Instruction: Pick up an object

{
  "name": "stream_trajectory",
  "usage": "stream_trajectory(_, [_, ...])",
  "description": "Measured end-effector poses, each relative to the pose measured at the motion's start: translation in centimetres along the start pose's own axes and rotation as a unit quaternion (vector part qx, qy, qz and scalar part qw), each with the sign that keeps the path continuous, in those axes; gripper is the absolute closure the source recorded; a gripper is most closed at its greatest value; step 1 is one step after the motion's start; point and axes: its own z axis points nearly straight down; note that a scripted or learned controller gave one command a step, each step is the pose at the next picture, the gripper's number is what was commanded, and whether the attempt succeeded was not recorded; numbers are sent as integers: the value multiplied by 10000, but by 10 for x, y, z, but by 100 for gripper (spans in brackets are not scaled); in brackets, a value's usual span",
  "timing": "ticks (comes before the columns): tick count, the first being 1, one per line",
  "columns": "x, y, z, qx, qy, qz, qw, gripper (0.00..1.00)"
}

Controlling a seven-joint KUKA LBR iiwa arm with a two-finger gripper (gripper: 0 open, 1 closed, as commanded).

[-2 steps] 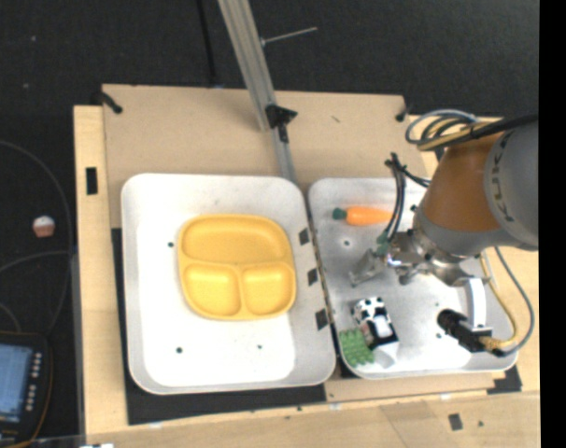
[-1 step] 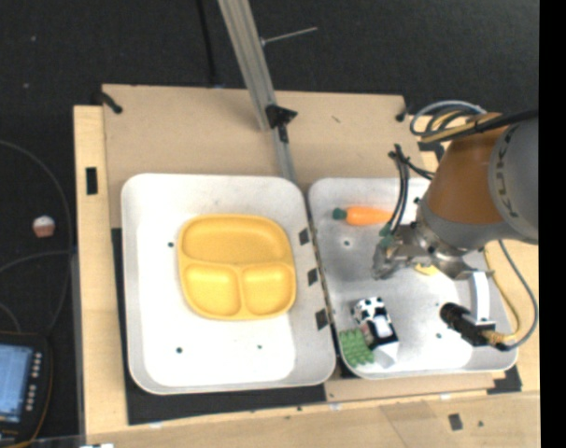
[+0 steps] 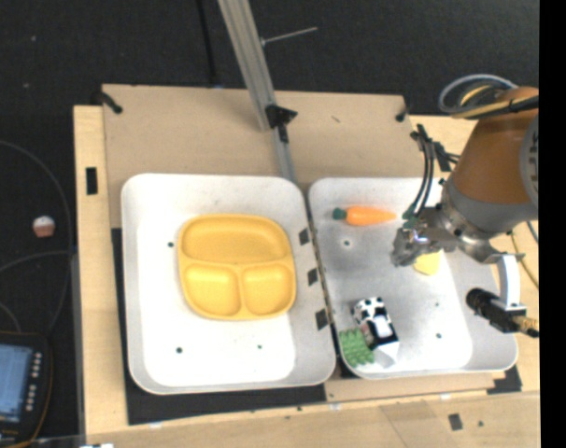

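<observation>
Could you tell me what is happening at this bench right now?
A KUKA arm reaches in from the right over the right bin, its end effector low beside a small yellow object. An orange carrot lies near that bin's far edge, and a black-and-white toy with a green piece sits at its near left corner. The left bin holds a yellow divided plate. Nothing is visibly lifted yet.

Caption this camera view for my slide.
Gripper low in right bin beside yellow piece; carrot nearby.
</observation>
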Motion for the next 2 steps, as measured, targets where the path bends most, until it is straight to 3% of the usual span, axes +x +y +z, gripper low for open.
stream_trajectory(1, [-1,3,-54,-4,1,-41,10000,100])
stream_trajectory(2, [60,16,-47,32,12,-63,10000,100])
